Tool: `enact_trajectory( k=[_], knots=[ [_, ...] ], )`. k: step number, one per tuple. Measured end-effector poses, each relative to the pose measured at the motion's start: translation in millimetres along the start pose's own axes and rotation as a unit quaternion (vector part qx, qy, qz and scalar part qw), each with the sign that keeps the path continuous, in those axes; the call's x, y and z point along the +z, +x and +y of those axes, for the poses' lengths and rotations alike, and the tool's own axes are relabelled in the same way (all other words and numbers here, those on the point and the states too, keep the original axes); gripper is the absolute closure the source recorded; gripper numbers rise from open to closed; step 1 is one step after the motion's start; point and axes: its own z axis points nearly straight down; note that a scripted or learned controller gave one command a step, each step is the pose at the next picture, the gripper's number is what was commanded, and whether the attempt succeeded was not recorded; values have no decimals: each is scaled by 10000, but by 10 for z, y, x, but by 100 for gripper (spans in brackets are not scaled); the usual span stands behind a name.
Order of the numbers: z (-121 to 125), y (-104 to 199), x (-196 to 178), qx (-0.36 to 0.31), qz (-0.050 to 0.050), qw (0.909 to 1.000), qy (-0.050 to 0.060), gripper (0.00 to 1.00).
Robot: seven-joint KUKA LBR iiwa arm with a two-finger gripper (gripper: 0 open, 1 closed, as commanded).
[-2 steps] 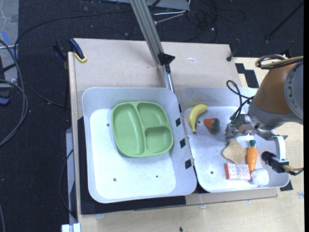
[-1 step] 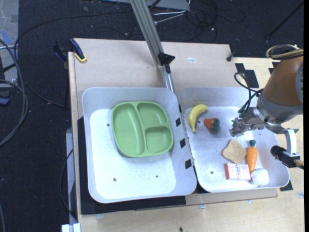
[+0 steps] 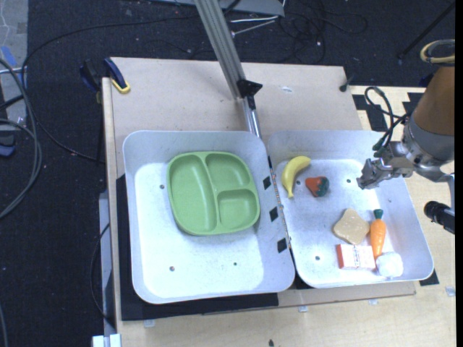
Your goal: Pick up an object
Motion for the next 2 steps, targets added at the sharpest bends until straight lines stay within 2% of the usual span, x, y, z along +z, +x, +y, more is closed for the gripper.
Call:
enact_trajectory(
  k=[1,2],
  knots=[
    [29,-109,-528,4,-5,10000,2,100],
    [41,-111,-749,1,3,10000,15,100]
  ],
)
